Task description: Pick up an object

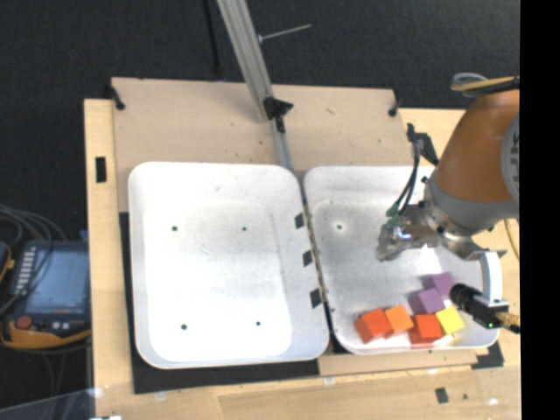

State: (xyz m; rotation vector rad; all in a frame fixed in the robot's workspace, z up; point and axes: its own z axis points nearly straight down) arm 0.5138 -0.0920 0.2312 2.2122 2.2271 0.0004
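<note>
Light wooden bench (101,234) on a dark carpeted floor (52,42). Two shallow white plastic bins on it, side by side: left bin (140,234) and right bin (350,191), touching at the middle, joined there by small black clips (308,258). Slanted grey metal rail (249,46) from the top down to the bins' junction. At far left, beside the bench, a screen device with orange casing (44,291), dark cables (22,221) just above it.

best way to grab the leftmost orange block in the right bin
Come straight down on the orange block and pinch its near and far faces. Its left side is open, but another orange block crowds its right, so a left-right pinch likely lacks finger room.
</note>
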